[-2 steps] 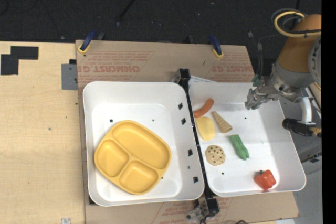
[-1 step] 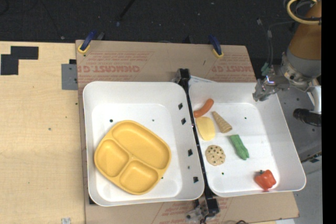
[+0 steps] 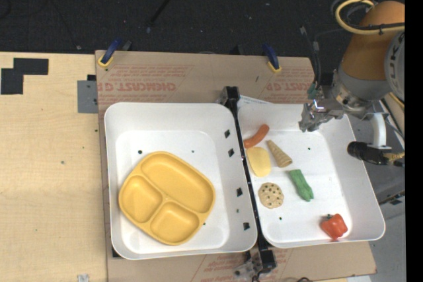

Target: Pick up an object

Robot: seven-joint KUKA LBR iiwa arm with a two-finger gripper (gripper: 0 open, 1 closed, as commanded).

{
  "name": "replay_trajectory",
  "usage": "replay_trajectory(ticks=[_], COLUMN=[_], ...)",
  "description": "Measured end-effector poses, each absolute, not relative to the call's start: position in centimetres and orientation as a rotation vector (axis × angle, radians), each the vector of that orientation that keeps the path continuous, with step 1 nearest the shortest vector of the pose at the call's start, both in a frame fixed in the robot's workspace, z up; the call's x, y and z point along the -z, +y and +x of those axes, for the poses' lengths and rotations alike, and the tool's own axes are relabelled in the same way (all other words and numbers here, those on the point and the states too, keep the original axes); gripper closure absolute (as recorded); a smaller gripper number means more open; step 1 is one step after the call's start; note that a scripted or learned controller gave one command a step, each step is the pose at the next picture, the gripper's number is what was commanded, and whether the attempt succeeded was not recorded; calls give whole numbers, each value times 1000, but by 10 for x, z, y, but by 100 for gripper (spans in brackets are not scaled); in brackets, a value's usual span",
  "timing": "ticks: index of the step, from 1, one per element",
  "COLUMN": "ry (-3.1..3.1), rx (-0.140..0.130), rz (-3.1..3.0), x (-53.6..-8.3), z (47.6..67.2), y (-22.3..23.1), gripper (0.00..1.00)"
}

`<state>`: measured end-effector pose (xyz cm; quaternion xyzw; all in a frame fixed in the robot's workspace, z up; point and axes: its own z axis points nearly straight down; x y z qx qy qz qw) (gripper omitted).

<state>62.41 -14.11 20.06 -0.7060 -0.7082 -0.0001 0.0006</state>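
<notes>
Objects: hot dog (image 3: 256, 135), yellow slice (image 3: 258, 161), cone (image 3: 279, 154), cookie (image 3: 270, 195), green pickle (image 3: 301, 184), red pepper (image 3: 334, 225); all lying in right bin (image 3: 360, 168), none lifted.
Cluster: hot dog, slice, cone and cookie close together near bin's left wall; pepper apart, near front right corner.
Claw (image 3: 312, 121): over right bin's back area, nothing seen gripped; opening cannot be judged.
Left bin (image 3: 165, 117): holds yellow divided tray (image 3: 166, 197).
Worktop (image 3: 46, 168): tan, carries both bins.
</notes>
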Motion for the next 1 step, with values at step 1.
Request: replay_trajectory(ticks=[1], ry=[-2224], rx=[0], rz=[-2216], x=[-196], z=[604], y=[-87], gripper=[100])
